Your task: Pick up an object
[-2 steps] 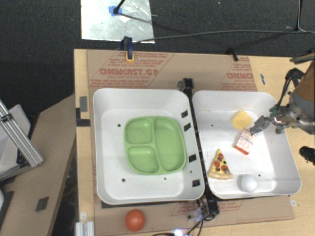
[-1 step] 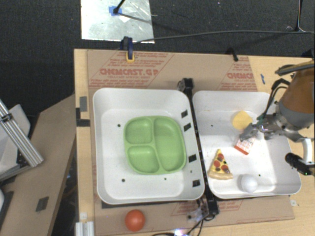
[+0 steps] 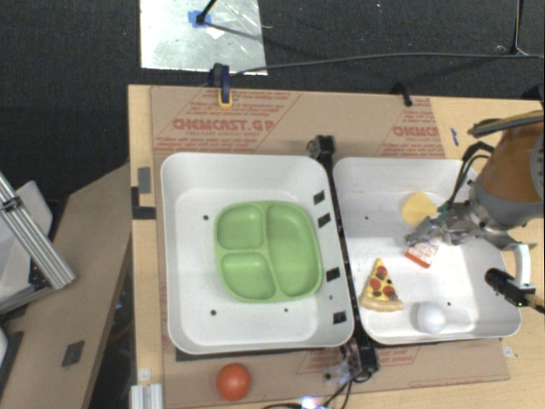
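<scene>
The claw sits low in the right bin, apparently over a small red-and-white object beside a yellow piece; its closure cannot be determined, so no lift is confirmed and pickup remains outstanding.

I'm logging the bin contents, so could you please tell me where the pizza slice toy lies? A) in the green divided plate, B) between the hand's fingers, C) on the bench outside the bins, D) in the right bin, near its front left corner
D: the pizza slice toy lies on the right bin's floor, left of the white ball, apart from the hand.
</scene>
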You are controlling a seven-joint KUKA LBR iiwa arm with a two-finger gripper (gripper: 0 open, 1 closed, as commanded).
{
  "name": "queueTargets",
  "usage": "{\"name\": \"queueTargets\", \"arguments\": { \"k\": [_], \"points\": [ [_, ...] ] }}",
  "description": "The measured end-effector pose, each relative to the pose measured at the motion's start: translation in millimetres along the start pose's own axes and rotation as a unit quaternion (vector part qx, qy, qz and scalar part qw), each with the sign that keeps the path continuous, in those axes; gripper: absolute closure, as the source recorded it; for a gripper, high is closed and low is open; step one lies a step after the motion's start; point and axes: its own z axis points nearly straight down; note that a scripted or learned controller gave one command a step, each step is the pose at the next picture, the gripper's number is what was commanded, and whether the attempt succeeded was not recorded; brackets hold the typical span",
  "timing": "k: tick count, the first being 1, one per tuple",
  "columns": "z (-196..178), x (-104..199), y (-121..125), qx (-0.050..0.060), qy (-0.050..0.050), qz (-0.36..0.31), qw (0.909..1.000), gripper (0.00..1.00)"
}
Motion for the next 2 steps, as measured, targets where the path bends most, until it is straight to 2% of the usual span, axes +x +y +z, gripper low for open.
{"name": "queueTargets", "arguments": {
  "k": [1, 2],
  "points": [
    [-14.9, -1.6, 4.5, -0.009, -0.004, -0.001, 0.9999, 1.0],
    [-58.8, 1.0, 6.6, 0.0, -0.002, -0.002, 1.0, 1.0]
  ]
}}
